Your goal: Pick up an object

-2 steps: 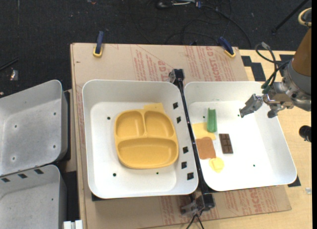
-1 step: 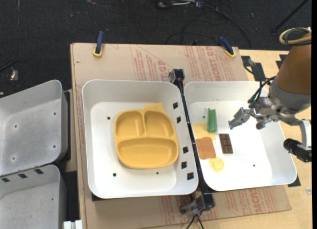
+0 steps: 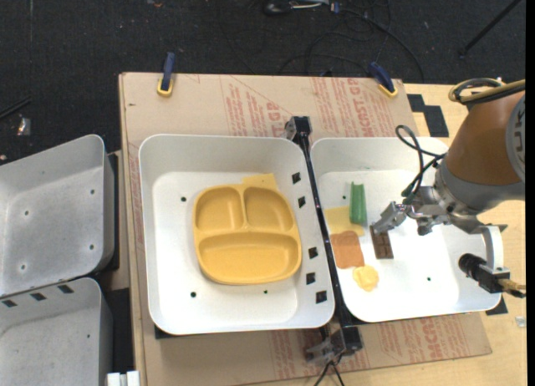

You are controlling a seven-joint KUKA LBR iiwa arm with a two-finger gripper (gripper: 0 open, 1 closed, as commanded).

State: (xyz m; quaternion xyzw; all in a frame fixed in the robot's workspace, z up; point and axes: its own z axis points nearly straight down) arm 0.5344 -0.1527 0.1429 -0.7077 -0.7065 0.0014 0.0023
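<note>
Nothing is lifted: the tool [image 3: 391,219] hovers above the small dark brown block [image 3: 383,246]; its grip cannot be told.

Two white bins sit side by side, the left bin [image 3: 159,209] and the right bin [image 3: 435,292]. The left bin holds one yellow divided tray [image 3: 247,236] (three compartments). The right bin holds five small things near its left wall: one green block [image 3: 358,203], one pale yellow piece [image 3: 336,218], one orange-brown piece [image 3: 348,249], one dark brown piece [image 3: 383,245] and one yellow lump [image 3: 365,277].
</note>
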